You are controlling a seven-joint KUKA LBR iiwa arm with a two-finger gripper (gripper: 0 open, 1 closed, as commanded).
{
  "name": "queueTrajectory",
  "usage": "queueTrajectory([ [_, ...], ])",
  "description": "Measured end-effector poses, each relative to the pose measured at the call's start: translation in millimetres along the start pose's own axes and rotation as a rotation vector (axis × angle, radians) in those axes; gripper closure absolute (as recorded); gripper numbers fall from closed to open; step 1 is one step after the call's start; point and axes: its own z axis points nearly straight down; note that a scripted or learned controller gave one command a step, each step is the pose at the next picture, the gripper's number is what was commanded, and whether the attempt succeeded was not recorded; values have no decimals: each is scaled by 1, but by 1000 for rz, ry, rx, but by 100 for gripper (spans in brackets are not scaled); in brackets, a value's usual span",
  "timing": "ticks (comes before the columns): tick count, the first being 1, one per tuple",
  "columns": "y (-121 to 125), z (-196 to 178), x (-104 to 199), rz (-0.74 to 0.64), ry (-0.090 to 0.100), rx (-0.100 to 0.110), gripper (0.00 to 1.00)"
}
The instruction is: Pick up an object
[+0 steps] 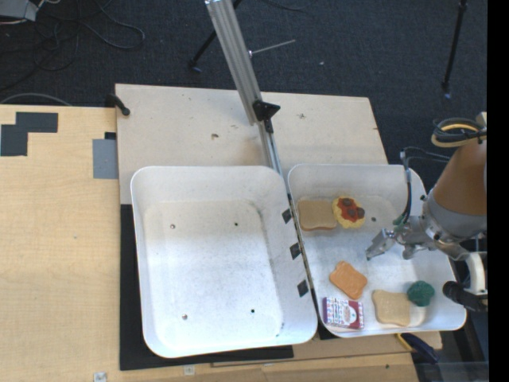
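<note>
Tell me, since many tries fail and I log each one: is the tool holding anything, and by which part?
Nothing is held. The tool hangs over bare floor of the right bin, apart from the toast slice and the orange piece.

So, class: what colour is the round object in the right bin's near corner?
Dark green ball, in the camera view.

My arm (465, 189) reaches in from the right, orange band up, wrist bent low, and my jaws (380, 245) point left, slightly downward.
</note>
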Motion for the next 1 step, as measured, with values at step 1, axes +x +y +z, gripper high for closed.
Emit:
queueTrajectory([
  [1, 1, -14, -1, 4, -2, -5, 100],
])
